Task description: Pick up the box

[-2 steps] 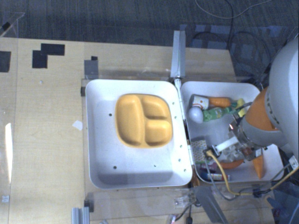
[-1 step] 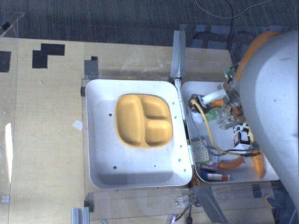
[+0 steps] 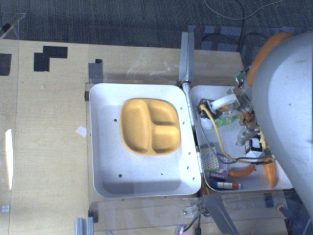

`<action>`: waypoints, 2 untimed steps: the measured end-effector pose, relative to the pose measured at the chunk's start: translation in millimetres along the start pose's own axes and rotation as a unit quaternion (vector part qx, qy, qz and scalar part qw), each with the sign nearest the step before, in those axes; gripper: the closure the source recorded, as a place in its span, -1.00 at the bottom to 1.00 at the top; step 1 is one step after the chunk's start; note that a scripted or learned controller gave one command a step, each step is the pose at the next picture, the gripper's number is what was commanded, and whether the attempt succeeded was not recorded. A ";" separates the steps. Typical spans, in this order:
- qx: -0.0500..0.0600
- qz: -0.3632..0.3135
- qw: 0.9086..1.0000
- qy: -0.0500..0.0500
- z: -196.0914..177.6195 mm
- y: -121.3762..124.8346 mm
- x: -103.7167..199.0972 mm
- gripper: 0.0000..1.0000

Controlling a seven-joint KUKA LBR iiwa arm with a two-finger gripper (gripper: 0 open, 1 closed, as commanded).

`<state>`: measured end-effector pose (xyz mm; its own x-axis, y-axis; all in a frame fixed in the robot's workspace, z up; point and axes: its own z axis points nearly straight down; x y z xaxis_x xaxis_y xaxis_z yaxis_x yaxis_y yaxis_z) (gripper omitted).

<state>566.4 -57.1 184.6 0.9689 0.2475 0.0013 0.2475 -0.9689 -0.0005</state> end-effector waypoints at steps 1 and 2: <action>-0.001 -0.036 0.999 0.001 -62.1 49.4 -56.8 -1.00; -0.001 -0.003 1.000 0.000 -91.4 126.0 -66.3 -1.00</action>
<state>533.2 -195.6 275.9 0.9673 0.2535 0.0013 0.2535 -0.9673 0.0011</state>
